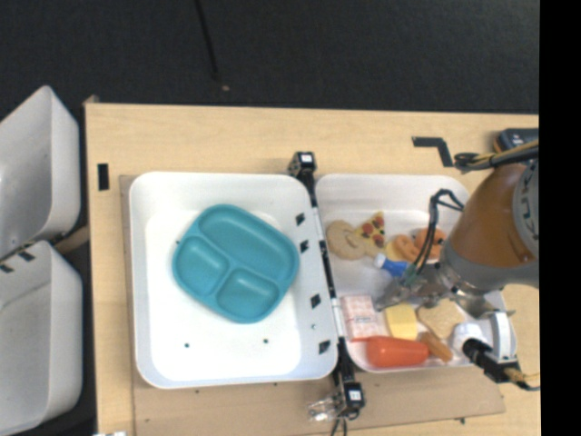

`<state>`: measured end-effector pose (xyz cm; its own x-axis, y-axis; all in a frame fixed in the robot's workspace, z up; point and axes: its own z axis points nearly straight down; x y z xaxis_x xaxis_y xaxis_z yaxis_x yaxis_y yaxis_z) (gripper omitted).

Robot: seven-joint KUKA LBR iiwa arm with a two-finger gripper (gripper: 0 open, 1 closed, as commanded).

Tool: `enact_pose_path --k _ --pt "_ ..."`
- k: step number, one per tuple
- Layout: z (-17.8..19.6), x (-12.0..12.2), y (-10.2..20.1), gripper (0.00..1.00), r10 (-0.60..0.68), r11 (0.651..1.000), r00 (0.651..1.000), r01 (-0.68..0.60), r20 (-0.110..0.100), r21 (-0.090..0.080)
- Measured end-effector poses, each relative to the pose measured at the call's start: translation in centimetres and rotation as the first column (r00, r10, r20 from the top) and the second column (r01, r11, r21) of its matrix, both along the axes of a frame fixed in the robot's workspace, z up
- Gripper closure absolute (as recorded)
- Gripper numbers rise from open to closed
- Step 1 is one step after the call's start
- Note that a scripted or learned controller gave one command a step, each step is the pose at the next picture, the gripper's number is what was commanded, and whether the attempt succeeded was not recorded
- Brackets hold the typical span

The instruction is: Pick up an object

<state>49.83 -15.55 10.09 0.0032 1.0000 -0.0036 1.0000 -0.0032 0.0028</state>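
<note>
Red cylinder (392,352) — just below gripper (406,291); gripper state unclear — yellow block (402,321) beneath.

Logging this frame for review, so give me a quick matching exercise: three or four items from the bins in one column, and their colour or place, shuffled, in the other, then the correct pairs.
Things:
1. divided plate
2. long capsule-shaped toy
3. block under the gripper
4. round cookie-like piece

Descriptions:
A. yellow, in the right bin beside the gripper
B. teal, lying in the left bin
C. tan, toward the right bin's far left corner
D. red-orange, along the right bin's near edge

Pairs: 1-B, 2-D, 3-A, 4-C
</note>
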Motion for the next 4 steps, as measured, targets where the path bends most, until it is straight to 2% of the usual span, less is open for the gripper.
enact_pose_path --k 1,4 --pt "1.2 0.2 -0.1 1.0 -0.007 1.0 1.0 0.007 0.005 0.0" --pt "14.1 0.0 0.1 1.0 0.007 1.0 1.0 -0.007 0.001 0.002"
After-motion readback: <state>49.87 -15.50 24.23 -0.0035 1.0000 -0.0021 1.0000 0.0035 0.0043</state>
